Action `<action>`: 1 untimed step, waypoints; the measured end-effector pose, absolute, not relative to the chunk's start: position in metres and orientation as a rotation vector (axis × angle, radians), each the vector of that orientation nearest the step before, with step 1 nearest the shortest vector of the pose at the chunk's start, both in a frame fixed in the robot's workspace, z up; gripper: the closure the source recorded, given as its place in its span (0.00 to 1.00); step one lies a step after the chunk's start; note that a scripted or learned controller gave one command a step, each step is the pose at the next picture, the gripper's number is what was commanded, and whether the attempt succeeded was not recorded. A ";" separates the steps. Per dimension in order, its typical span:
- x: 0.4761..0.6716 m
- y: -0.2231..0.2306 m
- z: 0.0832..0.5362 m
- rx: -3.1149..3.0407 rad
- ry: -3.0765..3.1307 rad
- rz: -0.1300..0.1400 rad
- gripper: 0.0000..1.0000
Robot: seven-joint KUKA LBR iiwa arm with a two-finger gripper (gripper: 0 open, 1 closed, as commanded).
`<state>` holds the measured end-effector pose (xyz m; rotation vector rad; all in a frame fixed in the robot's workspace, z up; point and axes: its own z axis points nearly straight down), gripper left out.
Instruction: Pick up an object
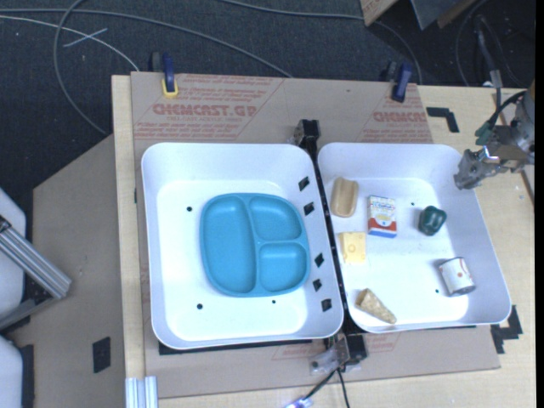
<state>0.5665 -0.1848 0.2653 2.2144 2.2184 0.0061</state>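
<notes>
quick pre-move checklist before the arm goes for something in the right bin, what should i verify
1. Gripper position: it sits at the upper right rim of the right bin, not over any object. Not ok for a grasp yet.
2. Finger state: cannot tell, too small and blurred.
3. Nearest target: the green object lies apart from its neighbours. Ok.
4. Small can lies on its side near the right wall, so it may roll. Not ok as a first pick.
5. Small box, yellow piece and bread-like piece sit close together near the divider. Tight, cannot tell if fingers fit.
6. Blue divided plate in the left bin is out of the path. Ok.
</notes>
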 end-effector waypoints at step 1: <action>0.567 -0.185 0.264 2.219 2.222 0.002 1.00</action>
